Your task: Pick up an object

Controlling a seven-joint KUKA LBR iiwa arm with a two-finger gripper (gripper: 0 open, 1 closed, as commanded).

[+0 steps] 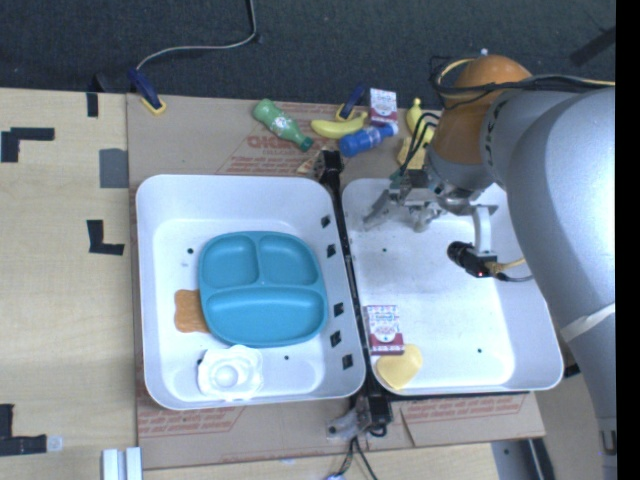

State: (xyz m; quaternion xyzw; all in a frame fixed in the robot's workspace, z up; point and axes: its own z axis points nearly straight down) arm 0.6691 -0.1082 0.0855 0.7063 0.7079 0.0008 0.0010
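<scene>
Dark speckled carpet (330, 18) along the top, crossed by a thin white cable (215, 43). Below it, pale wood bench (60, 298) marked with black tape pieces (100, 238); brown cardboard sheet (200, 138) under evenly lit bins.

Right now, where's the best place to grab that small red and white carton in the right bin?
Likely the small carton across its two long sides, coming straight down: it lies flat near the bin's left wall, and the yellow piece touches its lower end.
</scene>
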